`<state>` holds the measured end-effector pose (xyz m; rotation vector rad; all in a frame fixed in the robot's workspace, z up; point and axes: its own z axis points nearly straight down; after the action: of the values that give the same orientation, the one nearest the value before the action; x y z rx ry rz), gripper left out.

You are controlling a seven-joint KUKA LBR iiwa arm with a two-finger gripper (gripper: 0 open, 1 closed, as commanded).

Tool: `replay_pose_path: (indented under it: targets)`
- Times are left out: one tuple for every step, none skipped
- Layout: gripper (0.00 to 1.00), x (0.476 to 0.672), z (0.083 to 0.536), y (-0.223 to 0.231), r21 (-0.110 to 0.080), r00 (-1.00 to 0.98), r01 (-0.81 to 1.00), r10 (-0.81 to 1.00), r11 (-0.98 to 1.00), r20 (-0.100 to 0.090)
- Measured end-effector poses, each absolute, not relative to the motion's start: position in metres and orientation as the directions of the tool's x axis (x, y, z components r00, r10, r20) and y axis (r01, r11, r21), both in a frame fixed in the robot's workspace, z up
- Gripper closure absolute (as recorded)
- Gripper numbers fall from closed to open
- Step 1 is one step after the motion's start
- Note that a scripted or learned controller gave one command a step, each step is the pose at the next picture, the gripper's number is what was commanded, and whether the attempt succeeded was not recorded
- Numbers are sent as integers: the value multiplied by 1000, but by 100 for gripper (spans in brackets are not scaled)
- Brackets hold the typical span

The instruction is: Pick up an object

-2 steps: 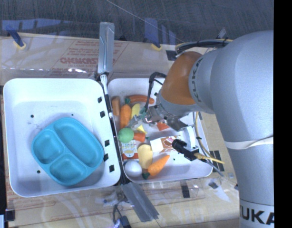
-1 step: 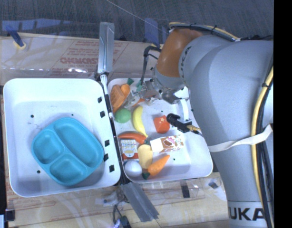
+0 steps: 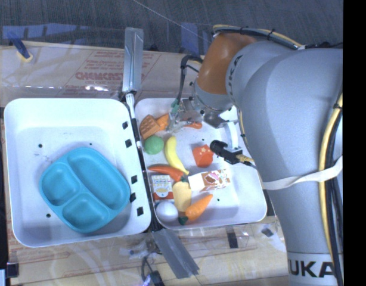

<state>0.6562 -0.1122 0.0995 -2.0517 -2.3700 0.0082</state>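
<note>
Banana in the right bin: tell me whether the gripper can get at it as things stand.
Probably yes. The banana lies on top, uncovered, just below the gripper; the green ball beside it crowds one side.

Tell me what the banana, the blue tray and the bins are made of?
Banana: probably plastic toy food; its yellow skin is smooth, even and a little shiny.
Blue tray: looks like moulded plastic, matte, with three rounded compartments pressed into one piece.
Bins: likely hard white plastic; the walls are smooth with a soft sheen and rounded corners.
</note>
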Motion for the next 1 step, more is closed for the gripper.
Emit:
replay_pose_path:
  targets:
    - [0, 656, 99, -112, -9, -144, 989, 990, 144, 2]
